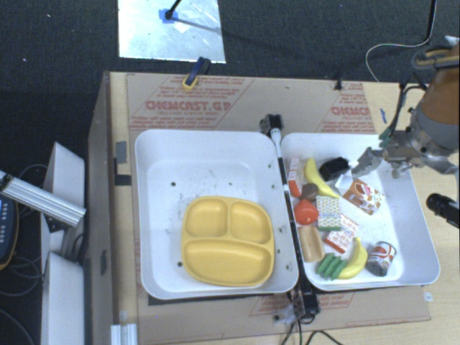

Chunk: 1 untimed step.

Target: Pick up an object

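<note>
The right bin holds a heap of toy food. A yellow banana lies at its back left, with a black object just to its right. A white and orange carton lies near the middle. In front of these are a red tomato, a checkered box, a tan bread roll, green pods, a second banana and a dark can. My gripper hangs over the bin's back part, just right of the black object and above the carton.
The left bin carries a yellow divided plate. A metal divider runs between the two bins. The arm comes in from the right over the right bin's far corner. A yellow and blue tool lies on the board behind the bins.
</note>
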{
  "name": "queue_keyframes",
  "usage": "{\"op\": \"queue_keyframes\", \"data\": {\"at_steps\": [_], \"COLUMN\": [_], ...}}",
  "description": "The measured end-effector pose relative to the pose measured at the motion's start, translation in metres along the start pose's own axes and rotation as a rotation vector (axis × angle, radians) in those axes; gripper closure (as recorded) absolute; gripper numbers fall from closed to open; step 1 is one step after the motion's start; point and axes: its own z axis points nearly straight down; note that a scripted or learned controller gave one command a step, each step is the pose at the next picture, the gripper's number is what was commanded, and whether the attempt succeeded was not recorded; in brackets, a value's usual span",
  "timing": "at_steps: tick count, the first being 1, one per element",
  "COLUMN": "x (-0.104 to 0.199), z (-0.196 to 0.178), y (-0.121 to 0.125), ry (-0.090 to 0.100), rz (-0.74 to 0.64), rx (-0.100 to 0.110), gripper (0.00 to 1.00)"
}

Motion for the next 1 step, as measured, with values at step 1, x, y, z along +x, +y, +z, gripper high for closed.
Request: {"op": "queue_keyframes", "data": {"at_steps": [1], "x": [0.043], "z": [0.0909], "y": [0.042], "ry": [0.001], "rz": [0.0], "rx": [0.003], "gripper": [0.0]}}
